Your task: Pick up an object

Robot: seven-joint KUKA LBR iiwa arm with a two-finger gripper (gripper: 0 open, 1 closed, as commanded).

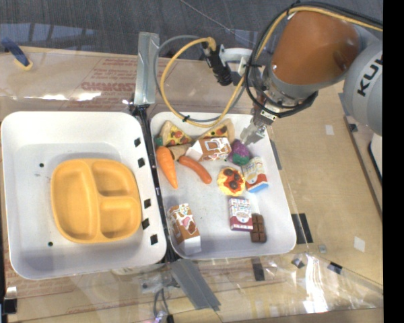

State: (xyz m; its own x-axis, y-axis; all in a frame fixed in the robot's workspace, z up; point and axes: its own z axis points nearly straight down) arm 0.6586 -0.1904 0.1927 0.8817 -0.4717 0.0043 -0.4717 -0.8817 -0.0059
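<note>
My gripper [251, 137] hangs over the back right part of the right bin [219, 244], its tip just above a purple grape bunch [241, 153]. Beside the grapes lie a brown-and-white carton [215, 147], a pizza slice [173, 136], a carrot [165, 166], a red sausage [194, 169], a round yellow toy [230, 179] and a small red-and-white carton [255, 175]. Nearer the front lie a milk carton [183, 225], a red box [240, 214] and a chocolate bar [258, 228]. The arm's wrist hides the fingers.
The left bin [27, 130] holds a yellow divided tray [94, 198]. A yellow hose and black cables [188, 66] loop behind the right bin. A metal divider [145, 73] stands between the bins. Bare bench lies to the right.
</note>
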